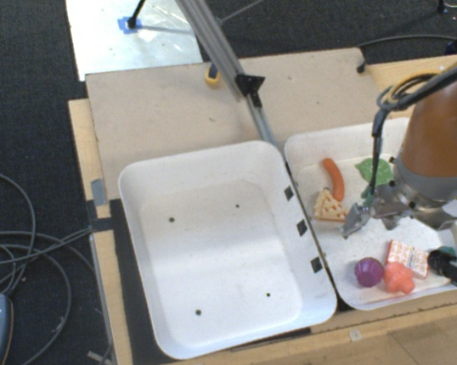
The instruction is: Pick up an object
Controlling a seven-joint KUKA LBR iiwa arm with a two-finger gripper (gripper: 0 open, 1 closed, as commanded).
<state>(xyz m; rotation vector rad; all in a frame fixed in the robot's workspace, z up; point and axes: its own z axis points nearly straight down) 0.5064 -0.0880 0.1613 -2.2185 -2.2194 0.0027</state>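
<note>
Two bins side by side on the bench: left bin, right bin. In the right bin, sausage at the back, cheese wedge just before it, leafy piece to its right; ball, box and lumpy toy cluster along the front

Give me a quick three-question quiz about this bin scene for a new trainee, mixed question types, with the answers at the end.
1. True or false: the purple ball lies in the left bin.
2. Which item lies nearest the gripper? A) cheese wedge B) orange sausage C) purple ball
3. Fill in: the leafy item partly hidden by the arm is ____ in colour.

Key: 1 false, it lies in the right bin; 2 A; 3 green.
</note>
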